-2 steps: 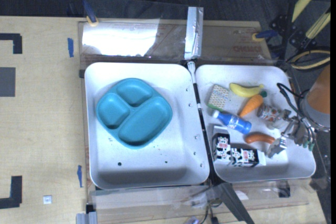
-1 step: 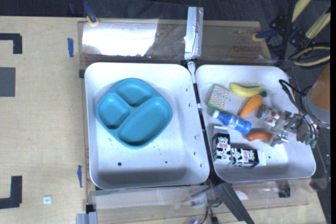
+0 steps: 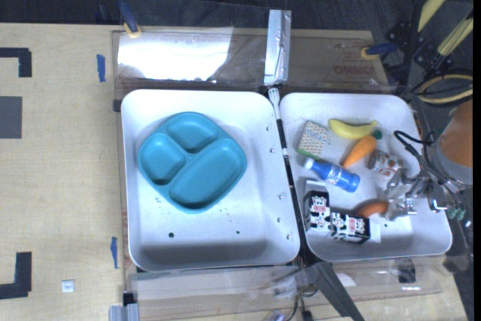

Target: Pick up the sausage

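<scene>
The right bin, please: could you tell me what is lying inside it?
Inside the right bin lie a banana, a carrot, a blue bottle, a speckled sponge, a cow-patterned carton and the sausage. The hand covers whatever lies beneath it.

The sausage (image 3: 371,207) is a short, rounded item, orange-brown in colour, with a smooth surface. It lies on its side on the floor of the right bin (image 3: 428,240), in the near-right part of that bin. Its long axis runs roughly left to right, the right end slightly higher in the view. Its left end lies just beside the black-and-white carton (image 3: 336,220). Its right end meets the gripper (image 3: 400,199); whether the two touch cannot be determined. The sausage appears whole and undamaged.
</scene>
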You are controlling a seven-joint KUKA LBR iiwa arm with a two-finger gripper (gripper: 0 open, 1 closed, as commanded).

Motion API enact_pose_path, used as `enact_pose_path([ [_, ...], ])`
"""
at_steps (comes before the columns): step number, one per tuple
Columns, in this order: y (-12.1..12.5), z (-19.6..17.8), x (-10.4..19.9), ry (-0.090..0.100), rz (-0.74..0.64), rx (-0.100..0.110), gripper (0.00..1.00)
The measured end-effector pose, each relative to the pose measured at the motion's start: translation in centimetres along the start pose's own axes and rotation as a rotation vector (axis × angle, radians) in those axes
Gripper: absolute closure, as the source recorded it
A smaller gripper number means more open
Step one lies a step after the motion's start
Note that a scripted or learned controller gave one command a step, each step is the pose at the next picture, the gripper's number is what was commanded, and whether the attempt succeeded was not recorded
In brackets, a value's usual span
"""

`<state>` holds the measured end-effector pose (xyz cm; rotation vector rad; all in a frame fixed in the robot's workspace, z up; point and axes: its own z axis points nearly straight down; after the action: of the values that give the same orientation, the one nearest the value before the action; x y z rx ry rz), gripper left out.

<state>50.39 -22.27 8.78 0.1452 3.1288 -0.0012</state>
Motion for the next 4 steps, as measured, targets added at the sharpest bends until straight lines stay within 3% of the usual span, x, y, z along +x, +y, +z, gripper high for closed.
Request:
enact_pose_path([
  [1,-0.2,0.0,2.1,0.0,-0.339,0.0,1.0],
  [2,0.0,0.0,0.0,0.001,-0.741,-0.002,1.0],
  [3,1.1,-15.5,-2.3,0.003,-0.91,-0.004,1.0],
  [4,0.8,-11.8,-8.7,0.001,-0.953,-0.004,1.0],
])
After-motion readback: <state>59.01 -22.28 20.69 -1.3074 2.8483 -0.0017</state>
